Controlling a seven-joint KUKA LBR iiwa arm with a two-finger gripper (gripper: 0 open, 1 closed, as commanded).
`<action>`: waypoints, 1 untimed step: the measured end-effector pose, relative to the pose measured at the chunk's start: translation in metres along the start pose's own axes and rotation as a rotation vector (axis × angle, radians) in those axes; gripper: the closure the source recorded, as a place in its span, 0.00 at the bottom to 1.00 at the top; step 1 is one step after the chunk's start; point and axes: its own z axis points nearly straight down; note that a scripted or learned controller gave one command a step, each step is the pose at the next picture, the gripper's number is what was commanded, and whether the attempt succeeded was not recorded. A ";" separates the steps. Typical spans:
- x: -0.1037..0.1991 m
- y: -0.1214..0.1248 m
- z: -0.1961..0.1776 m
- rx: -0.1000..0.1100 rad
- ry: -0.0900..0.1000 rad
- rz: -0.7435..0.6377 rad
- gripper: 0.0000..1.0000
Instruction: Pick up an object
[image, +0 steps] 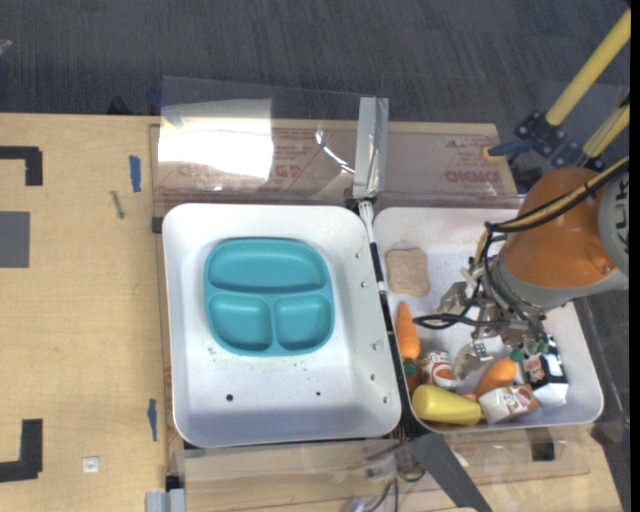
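End effector (487, 335) sits low in the right shallow white bin (585, 400), just above a cluster of toy food: yellow plastic banana (446, 404), orange carrot (407, 333), small cartons. Finger state cannot be determined. Left white bin (190, 400) contains a teal compartment tray (268, 294).

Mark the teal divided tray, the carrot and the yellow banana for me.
teal tray (268, 262): camera view, on its large upper compartment.
carrot (407, 335): camera view, mid-length of its orange body.
banana (445, 404): camera view, middle of its yellow skin.
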 end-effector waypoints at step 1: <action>0.029 0.013 0.004 0.010 -0.021 0.107 0.00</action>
